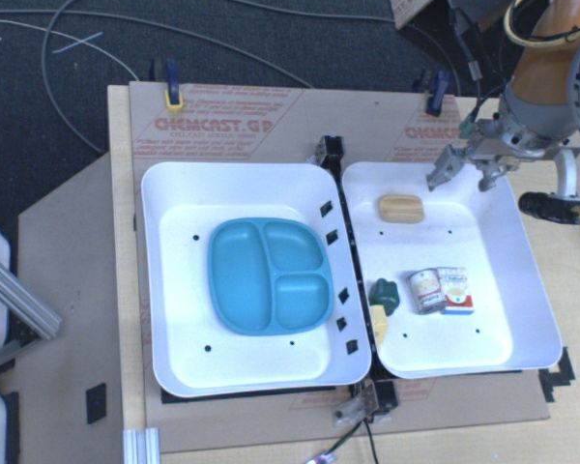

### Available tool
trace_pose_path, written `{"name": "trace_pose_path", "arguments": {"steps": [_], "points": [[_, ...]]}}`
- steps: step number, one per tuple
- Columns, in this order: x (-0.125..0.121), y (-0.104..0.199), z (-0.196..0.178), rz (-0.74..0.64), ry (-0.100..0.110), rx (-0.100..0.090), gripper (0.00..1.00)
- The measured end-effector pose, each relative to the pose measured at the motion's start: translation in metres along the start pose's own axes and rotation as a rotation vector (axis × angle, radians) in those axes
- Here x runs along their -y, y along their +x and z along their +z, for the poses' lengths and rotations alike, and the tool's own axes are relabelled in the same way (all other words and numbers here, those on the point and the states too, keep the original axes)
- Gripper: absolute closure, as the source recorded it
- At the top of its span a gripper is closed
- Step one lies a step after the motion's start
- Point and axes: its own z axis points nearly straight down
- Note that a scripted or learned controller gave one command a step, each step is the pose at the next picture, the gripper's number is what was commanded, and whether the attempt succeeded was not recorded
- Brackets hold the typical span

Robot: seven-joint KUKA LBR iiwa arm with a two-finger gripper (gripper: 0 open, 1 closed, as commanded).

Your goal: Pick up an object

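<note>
My gripper [463, 170] hangs open over the far edge of the right bin [522, 259], its two fingers spread with nothing between them. A tan oblong block [401, 208] lies just below and left of the fingers. Nearer the front sit a small can beside a red and white box [442, 290]. A green and yellow object [382, 303] rests against the right bin's left wall. The left bin [174, 327] holds a blue divided plate [270, 275].
Black clips line the seam [334, 249] between the two bins. Blue clamps [173, 87] pin the cardboard sheet at the far edge. Cables cross the dark floor at the back left. The arm's orange band [551, 37] stands at the upper right.
</note>
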Motion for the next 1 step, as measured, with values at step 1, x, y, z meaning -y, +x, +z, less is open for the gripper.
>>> {"name": "trace_pose_path", "arguments": {"steps": [1], "points": [[-0.0032,0.0003,-0.0082,-0.003,-0.014,0.003,0.0]]}}
